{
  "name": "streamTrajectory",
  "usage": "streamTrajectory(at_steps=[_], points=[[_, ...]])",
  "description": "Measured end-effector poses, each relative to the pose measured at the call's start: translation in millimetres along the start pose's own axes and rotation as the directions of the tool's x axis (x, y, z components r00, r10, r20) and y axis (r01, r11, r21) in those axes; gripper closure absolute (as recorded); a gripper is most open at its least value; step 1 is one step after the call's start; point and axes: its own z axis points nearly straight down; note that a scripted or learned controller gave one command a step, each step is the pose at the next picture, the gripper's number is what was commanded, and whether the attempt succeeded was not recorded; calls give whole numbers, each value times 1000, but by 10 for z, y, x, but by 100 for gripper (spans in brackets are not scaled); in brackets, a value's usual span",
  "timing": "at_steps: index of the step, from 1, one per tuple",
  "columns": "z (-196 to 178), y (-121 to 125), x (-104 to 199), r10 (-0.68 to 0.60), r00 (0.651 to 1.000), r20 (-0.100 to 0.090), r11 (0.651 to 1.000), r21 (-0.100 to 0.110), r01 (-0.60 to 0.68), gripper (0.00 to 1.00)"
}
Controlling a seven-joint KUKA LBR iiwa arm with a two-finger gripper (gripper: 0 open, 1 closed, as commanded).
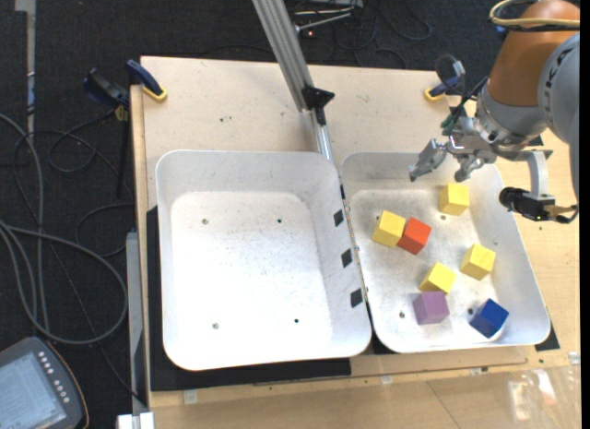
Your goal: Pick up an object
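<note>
7 cubes [416,235] scattered in right bin [516,261].

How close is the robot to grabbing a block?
Nothing is picked up yet. The gripper hangs open over the right bin's far end, holding nothing, right beside a yellow block. All seven blocks lie in that bin. It must go down, close and lift one.

No text, label, brand, number or sign can be read anywhere in this view.
</note>
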Motion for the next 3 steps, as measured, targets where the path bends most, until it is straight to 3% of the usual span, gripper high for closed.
streamTrajectory(at_steps=[1, 2, 3], points=[[610, -1, 80, 0, 1000, -1, 1000, 1, 0, 0], [465, 15, 75, 1, 1000, 1, 1000, -6, -1, 100], [-124, -35, 8, 4, 1000, 3, 1000, -12, -4, 100]])
